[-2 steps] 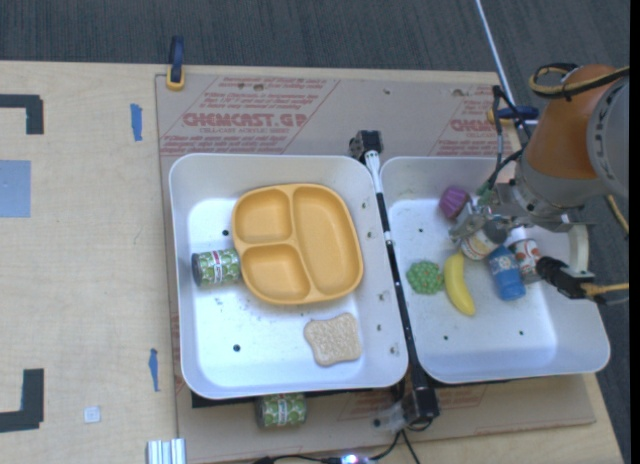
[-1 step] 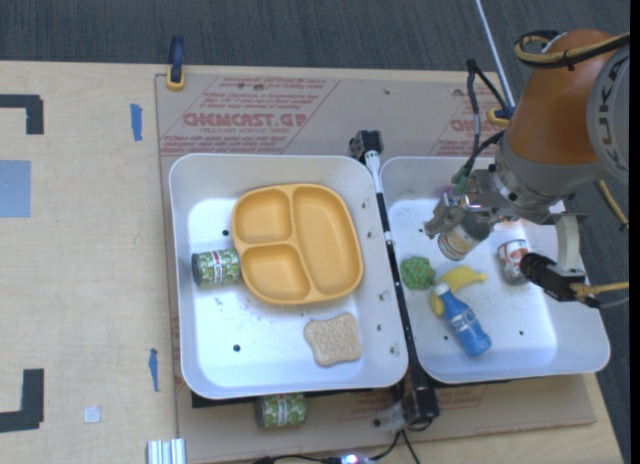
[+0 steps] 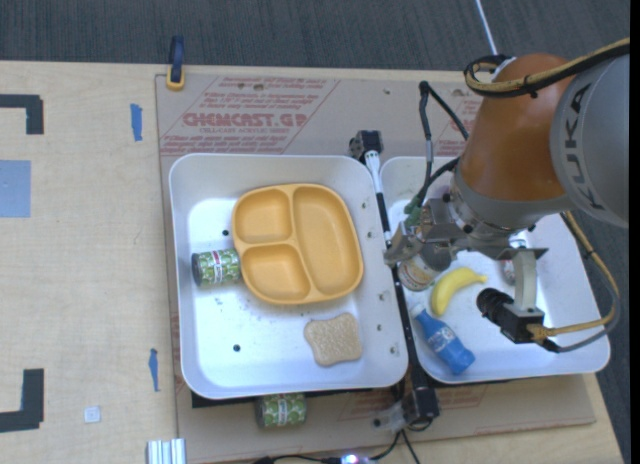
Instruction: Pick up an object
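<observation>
The left bin (image 3: 200, 352) holds a yellow three-part plate (image 3: 297, 242), a green can (image 3: 216, 268) lying at the plate's left, and a slice of bread (image 3: 333, 339) near the front. In the right bin (image 3: 580, 352) lie a yellow banana (image 3: 454, 287) and a blue bottle (image 3: 446, 343). My gripper (image 3: 418, 252) hangs low at the right bin's left side, just left of the banana, over a small tan object (image 3: 417, 274) that I cannot identify. The orange wrist band hides much of the right bin's back.
A second green can (image 3: 281, 410) lies outside on the bench, below the left bin's front edge. A black fixture (image 3: 366, 142) stands behind the wall between the bins. Cables run across the right bin to a black part (image 3: 505, 314).
</observation>
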{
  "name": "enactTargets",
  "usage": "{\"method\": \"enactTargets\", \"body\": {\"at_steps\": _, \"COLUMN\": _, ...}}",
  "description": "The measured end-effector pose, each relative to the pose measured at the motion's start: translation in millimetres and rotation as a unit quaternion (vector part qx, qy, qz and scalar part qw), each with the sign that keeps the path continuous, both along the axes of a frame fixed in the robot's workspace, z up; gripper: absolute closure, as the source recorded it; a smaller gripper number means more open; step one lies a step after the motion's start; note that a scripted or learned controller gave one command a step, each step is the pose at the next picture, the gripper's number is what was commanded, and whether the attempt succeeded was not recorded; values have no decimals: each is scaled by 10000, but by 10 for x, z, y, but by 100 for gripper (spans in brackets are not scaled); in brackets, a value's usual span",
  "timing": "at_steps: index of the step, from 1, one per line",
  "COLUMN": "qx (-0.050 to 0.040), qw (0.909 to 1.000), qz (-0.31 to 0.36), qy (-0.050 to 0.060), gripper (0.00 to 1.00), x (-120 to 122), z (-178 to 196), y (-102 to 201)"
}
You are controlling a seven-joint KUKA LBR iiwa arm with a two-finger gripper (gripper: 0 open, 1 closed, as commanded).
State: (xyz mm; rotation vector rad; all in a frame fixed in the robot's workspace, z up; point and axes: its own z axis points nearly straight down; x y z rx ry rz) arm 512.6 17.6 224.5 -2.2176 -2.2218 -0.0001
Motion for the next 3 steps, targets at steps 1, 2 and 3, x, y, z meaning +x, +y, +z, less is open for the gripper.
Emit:
{"method": "enactTargets", "body": {"at_steps": 1, "qx": -1, "qw": 10000, "qz": -4, "qy": -17, "gripper": 100, "x": 12, "z": 103, "y": -2}}
{"method": "enactTargets", "body": {"at_steps": 2, "qx": 0, "qw": 10000, "qz": 0, "qy": -31, "gripper": 100, "x": 23, "z": 205, "y": 3}}
{"method": "enactTargets", "body": {"at_steps": 3, "qx": 2, "qw": 10000, "qz": 4, "qy": -45, "gripper": 100, "x": 34, "z": 308, "y": 8}}
